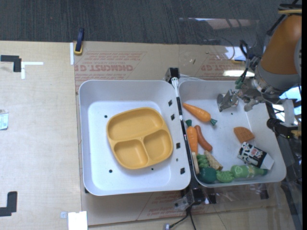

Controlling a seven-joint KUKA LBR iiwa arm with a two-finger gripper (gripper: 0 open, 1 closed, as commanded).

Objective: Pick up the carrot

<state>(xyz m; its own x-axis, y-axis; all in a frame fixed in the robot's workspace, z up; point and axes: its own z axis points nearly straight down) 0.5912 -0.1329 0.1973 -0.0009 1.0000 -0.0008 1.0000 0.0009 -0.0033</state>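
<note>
An orange carrot point(197, 112) with a green stem end lies slantwise in the upper left part of the right bin point(276, 169). A second, smaller carrot point(192, 138) lies upright along that bin's left wall. My gripper point(227, 101) hangs over the upper middle of the right bin, to the right of the slanted carrot and apart from it. Nothing shows between its fingers.
The left bin point(91, 143) holds a yellow sectioned plate point(139, 137). Beside the smaller carrot in the right bin lie a red sausage point(203, 138), green vegetables point(225, 175), an orange slice point(243, 133) and a black-and-white carton point(255, 155).
</note>
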